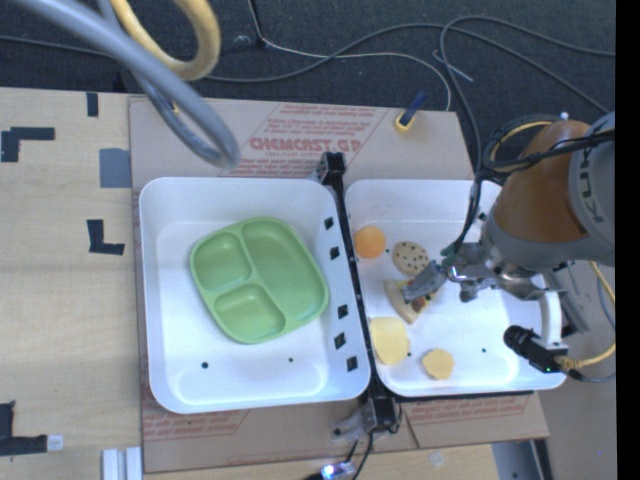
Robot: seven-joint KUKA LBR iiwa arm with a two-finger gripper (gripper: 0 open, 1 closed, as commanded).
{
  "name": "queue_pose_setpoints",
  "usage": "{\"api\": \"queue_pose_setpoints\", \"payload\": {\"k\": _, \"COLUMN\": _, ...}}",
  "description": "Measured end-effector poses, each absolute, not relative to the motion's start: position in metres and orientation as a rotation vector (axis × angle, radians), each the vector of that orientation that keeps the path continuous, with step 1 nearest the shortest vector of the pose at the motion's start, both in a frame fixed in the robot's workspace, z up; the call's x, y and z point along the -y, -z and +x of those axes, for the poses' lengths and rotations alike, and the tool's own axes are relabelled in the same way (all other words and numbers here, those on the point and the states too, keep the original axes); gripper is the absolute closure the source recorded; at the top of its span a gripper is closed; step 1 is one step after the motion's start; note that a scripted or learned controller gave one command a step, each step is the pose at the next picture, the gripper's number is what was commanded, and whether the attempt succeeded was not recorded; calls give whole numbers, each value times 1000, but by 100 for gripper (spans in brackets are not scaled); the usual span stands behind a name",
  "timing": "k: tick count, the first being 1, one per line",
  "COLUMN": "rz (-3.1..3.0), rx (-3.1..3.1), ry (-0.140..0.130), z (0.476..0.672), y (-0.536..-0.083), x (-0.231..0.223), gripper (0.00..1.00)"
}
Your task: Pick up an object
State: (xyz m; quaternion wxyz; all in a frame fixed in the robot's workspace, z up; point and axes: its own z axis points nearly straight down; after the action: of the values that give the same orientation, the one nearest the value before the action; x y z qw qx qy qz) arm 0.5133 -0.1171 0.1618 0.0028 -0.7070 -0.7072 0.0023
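— Gripper (pixel 425 286) of mine is hanging low over the right bin (pixel 480 363), reaching in from the right. What are you seeing under it?

— It is sitting right on a tan, wedge-shaped food piece (pixel 404 306), beside the speckled cookie (pixel 406 256). Is it gripping?

— I am not able to tell; the tip is blurring into that piece.

— What else is lying there?

— An orange ball (pixel 370 241) is resting near the divider, a pale yellow disc (pixel 389 340) is lying below the wedge, and a small orange-yellow piece (pixel 437 364) is sitting near the front wall. The green compartment tray (pixel 258 279) is lying in the left bin (pixel 170 368).
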Motion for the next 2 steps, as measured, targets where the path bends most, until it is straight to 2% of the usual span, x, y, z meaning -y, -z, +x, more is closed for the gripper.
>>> {"api": "queue_pose_setpoints", "payload": {"k": 1, "rz": -2216, "rx": 2218, "ry": -8, "z": 516, "y": -98, "x": 115, "gripper": 0}}
{"api": "queue_pose_setpoints", "payload": {"k": 2, "rz": -2221, "rx": 2222, "ry": -2, "z": 516, "y": -85, "x": 115, "gripper": 0}}
